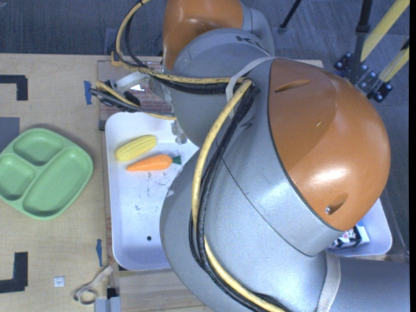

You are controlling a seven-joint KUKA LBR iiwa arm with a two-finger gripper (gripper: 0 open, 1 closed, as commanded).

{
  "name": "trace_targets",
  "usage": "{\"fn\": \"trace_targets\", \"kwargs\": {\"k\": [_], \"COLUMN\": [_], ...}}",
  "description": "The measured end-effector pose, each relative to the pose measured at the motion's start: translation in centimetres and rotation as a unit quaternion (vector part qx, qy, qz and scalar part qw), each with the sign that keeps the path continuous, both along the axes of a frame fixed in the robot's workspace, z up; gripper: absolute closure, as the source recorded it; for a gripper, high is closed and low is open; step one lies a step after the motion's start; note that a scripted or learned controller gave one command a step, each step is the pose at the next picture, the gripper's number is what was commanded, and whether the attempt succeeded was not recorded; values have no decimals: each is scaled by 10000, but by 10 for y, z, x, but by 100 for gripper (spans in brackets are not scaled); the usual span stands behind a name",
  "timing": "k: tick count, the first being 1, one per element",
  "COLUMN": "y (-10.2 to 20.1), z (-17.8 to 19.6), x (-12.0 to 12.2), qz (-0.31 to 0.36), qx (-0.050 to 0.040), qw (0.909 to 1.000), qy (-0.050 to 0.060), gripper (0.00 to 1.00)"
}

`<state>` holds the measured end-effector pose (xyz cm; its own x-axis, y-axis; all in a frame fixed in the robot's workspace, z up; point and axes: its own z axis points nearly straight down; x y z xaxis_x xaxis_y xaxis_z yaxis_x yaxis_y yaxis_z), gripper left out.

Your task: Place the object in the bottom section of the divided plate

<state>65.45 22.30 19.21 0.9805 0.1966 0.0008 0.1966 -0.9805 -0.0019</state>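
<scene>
Arm (286, 187) takes up most of the right and centre of the frame, a bulky grey body with large orange caps, one at the top centre and one at the right. A yellow and black cable (208, 174) runs along it and loops at the top. The arm's bulk hides its gripper, so how far the tool is open, and whether it has hold of anything, I cannot tell.

A white bin (133, 233) shows left of centre, its right part covered by the arm; a corner of a second white bin (380, 239) shows at the lower right.

A green divided plate (44, 172) lies at the left of the frame on the wooden bench (52, 90), apart from the bin. It has two small sections at its upper left and one large section at its lower right.

In the upper part of the left bin lie a yellow corn cob (136, 147) and, just below it, an orange carrot (149, 164), the two close together and near the arm's edge.
</scene>
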Motion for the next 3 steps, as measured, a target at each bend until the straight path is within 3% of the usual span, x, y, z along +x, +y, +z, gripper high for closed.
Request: {"fn": "trace_targets", "kwargs": {"k": [1,2,3], "y": [-66,-12,2], "z": [95,-48,-61], "x": [-74,-69,-8], "qz": [24,32,12], "qx": [-9,-10,-2], "qw": [10000,10000,10000], "qy": [17,17,-1], "gripper": [100,100,100]}}
